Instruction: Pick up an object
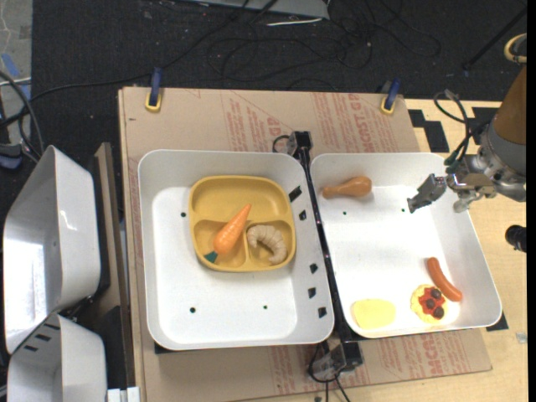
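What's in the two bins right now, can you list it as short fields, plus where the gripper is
left bin: yellow divided plate
plate contents: toy carrot, shrimp
right bin: drumstick near back, sausage, pizza slice and yellow disc near front
gripper: over right bin's back right part, nothing visibly held

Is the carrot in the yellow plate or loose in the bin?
In the plate: the carrot lies inside the yellow plate, across its compartment divider.
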{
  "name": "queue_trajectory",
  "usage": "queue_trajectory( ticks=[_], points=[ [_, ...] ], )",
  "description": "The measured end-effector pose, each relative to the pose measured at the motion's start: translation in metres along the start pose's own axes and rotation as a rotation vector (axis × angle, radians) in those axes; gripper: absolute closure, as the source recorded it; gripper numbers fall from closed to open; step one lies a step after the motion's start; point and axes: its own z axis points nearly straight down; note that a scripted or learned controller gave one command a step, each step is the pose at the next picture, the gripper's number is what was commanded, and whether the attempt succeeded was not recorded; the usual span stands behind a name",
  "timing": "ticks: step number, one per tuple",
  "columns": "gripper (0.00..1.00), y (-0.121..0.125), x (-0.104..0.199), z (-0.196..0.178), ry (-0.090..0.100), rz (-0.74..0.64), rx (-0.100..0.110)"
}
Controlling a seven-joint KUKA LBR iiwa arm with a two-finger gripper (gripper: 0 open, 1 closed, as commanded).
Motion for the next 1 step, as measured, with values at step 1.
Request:
queue_trajectory(
  ticks=[1],
  points=[
    [0.00,-0.0081,0.0006,0.0465,0.001,0.002,0.005]
  ],
)
